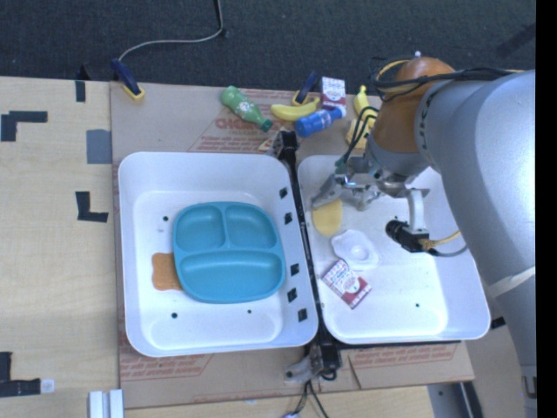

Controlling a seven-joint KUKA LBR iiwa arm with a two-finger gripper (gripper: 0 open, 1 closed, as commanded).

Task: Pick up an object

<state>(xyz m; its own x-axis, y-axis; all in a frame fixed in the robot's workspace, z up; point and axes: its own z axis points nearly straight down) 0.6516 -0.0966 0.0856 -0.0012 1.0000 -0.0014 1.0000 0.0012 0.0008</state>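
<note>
Nearest you, low in the right bin (452, 316), lies a red-and-white packet (346, 283), with a white fried egg (355, 248) just above it. Left of centre, the left bin (139, 259) holds a blue divided plate (230, 251) lying partly over a brown toast slice (163, 271). Higher up, the gripper (341, 190) hangs just above a yellow cheese piece (327, 218); you cannot tell its grip. Beyond both bins lie a green bottle (244, 108), a banana (293, 109) and a blue bottle (315, 122).

blue tray (230, 252) left, arm (470, 138) over right bin (452, 312).
</note>
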